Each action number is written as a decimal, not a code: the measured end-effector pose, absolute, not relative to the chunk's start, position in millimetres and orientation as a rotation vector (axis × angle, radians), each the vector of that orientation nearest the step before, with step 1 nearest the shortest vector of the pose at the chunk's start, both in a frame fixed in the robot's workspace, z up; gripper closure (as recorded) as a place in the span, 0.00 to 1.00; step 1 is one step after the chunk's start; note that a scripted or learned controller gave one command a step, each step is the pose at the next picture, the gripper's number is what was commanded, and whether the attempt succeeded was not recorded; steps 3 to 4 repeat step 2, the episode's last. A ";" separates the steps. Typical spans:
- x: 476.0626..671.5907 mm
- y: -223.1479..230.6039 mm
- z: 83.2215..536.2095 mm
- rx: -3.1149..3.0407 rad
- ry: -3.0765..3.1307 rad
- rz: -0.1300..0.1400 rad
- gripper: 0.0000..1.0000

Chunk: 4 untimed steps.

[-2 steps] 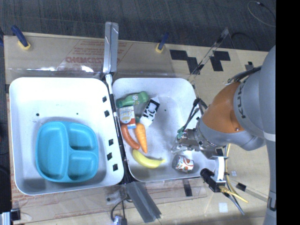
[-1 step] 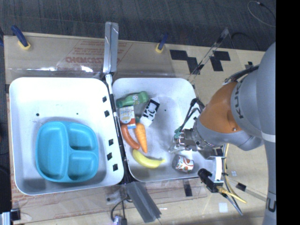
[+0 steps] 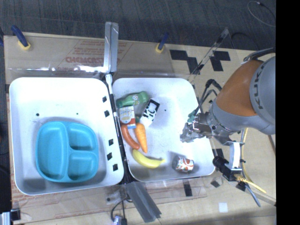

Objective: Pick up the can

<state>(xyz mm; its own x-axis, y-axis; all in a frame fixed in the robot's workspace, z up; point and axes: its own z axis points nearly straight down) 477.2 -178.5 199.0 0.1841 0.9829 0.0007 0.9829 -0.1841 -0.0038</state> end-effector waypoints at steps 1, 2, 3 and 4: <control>477.2 -178.5 198.9 -2.415 -2.004 0.003 0.00; 500.7 -124.9 295.8 -2.492 -1.909 0.003 0.00; 500.7 -124.9 295.8 -2.492 -1.909 0.003 0.00; 500.7 -124.9 295.8 -2.492 -1.909 0.003 0.00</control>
